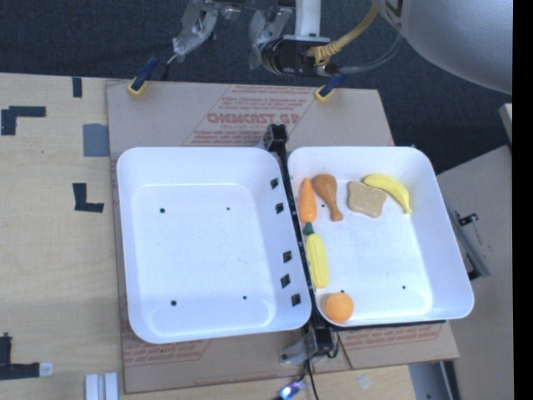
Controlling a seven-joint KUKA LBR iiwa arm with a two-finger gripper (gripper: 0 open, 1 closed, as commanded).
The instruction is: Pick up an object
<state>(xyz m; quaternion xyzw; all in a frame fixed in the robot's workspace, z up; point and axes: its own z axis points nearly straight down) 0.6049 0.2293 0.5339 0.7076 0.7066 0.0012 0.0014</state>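
The right bin (433, 248) holds several toy foods. An orange carrot (306, 200) and a yellow corn cob (316, 259) lie along its left wall. A brown drumstick (327, 194), a slice of bread (365, 198) and a yellow banana (391, 190) sit near its far side. An orange fruit (339, 307) rests in the near left corner. My gripper (226, 36) hangs high above the bench's far edge, beyond both bins, open with nothing between its fingers (190, 33).
The left bin (133, 223) sits beside the right one, joined by a black clip strip (287, 223). Both rest on a cardboard sheet (250, 115) held by blue-yellow clamps (141, 77). Cables (350, 36) hang by the wrist.
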